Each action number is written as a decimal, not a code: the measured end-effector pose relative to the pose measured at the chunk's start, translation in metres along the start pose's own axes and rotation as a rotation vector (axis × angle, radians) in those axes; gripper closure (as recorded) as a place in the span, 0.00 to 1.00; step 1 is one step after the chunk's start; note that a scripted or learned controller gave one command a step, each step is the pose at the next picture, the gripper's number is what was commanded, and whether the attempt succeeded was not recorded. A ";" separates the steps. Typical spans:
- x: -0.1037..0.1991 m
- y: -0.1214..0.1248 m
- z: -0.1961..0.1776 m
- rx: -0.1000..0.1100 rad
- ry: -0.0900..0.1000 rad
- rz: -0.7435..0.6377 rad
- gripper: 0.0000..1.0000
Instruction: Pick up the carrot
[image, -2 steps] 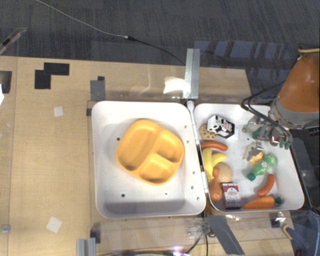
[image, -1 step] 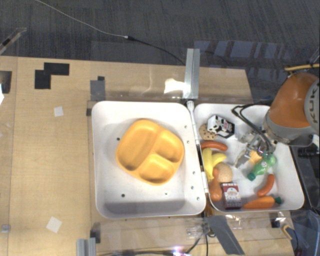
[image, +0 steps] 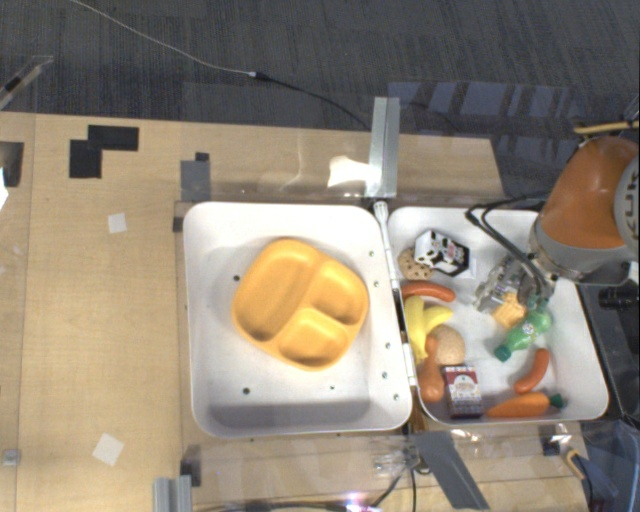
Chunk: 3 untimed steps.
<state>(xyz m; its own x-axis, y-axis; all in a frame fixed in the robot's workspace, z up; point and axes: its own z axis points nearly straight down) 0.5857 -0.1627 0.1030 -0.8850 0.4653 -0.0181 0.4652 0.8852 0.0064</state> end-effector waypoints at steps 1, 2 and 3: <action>0.030 0.056 -0.066 -0.001 0.005 0.035 1.00; 0.059 -0.004 -0.026 0.004 0.013 -0.138 1.00; 0.041 0.053 -0.051 0.001 0.009 -0.031 1.00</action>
<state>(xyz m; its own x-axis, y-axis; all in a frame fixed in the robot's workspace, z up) 0.5725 -0.0968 0.1540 -0.8991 0.4377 -0.0091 0.4377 0.8991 0.0052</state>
